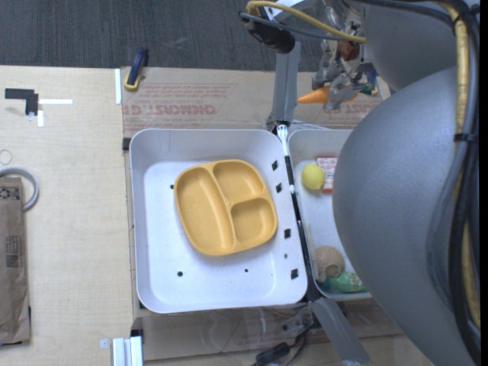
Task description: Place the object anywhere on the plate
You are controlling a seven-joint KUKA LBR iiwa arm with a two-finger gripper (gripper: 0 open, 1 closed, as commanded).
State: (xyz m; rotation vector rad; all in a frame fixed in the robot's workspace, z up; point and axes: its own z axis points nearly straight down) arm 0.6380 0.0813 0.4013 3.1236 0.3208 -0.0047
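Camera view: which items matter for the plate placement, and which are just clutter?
In play:
- yellow three-compartment plastic plate in the left white bin
- small orange carrot-shaped object at the gripper, above the bench

Lying about:
- yellow ball, right bin
- beige round object, right bin
- green object, right bin
- red-and-white label, right bin
- brown paper bag, bench left
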